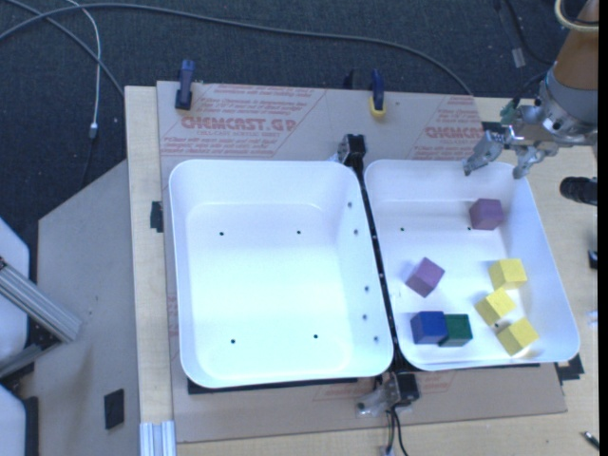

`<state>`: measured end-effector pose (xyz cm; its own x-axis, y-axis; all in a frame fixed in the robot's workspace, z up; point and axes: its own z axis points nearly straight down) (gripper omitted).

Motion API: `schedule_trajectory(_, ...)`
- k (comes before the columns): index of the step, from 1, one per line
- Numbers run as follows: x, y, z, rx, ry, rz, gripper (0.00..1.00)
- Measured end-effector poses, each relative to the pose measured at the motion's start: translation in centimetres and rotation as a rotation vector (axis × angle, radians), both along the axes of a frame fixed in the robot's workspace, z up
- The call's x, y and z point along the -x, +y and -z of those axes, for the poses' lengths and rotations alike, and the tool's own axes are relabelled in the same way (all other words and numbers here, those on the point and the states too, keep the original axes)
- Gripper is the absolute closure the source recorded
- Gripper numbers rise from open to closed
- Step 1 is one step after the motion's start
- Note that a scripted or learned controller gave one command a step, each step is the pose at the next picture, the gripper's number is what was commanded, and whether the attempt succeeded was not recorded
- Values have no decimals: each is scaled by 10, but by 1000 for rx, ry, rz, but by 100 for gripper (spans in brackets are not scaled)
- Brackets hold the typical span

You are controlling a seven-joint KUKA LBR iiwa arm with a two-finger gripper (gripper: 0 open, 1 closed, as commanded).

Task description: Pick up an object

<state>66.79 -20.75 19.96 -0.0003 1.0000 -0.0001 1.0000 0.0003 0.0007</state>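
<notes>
Six blocks lie in the right bin (pixel 549 255): a purple cube (pixel 485 214) near its far wall, a second purple block (pixel 425 275) mid-bin, a blue cube (pixel 428 326) touching a green cube (pixel 457 329), and three yellow blocks (pixel 501 305) along the right wall. Above the far rim the gripper (pixel 498 161) hangs with fingers spread, holding nothing. The arm's upper part is cut off by the picture's edge.

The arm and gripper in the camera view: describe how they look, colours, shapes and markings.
The arm enters at the upper right: a rounded grey body with a broad orange band above the wrist. Below it sits a pale metallic wrist block carrying the gripper, whose two thin grey fingers splay outward and show a gap between them. A dark cable runs beside the arm. No markings are legible.
</notes>
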Motion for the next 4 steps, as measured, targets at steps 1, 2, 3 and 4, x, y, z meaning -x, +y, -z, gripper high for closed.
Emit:
schedule_trajectory(1, 44, 71, 117, -4, 11, -4, 0)
schedule_trajectory(2, 108, 126, 112, -1, 2, -3, 0)
schedule_trajectory(3, 143, 113, 112, 0, 2, 2, 0)
schedule_trajectory(4, 142, 113, 101, 0, 0, 0, 100)
